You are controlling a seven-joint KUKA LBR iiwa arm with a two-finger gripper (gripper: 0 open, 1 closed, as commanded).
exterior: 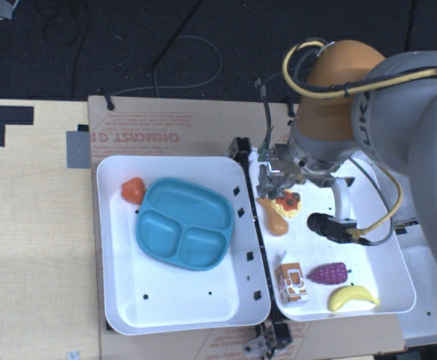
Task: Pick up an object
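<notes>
A pale wooden bench top (31, 231) fills the left side, with a few dark squares (4, 122) and a grey patch (76, 148) on it. A brown cardboard sheet (173, 130) with red printed letters lies on the bench. Behind the bench the floor (128, 28) is dark, and thin cables (188, 51) run across it.
</notes>
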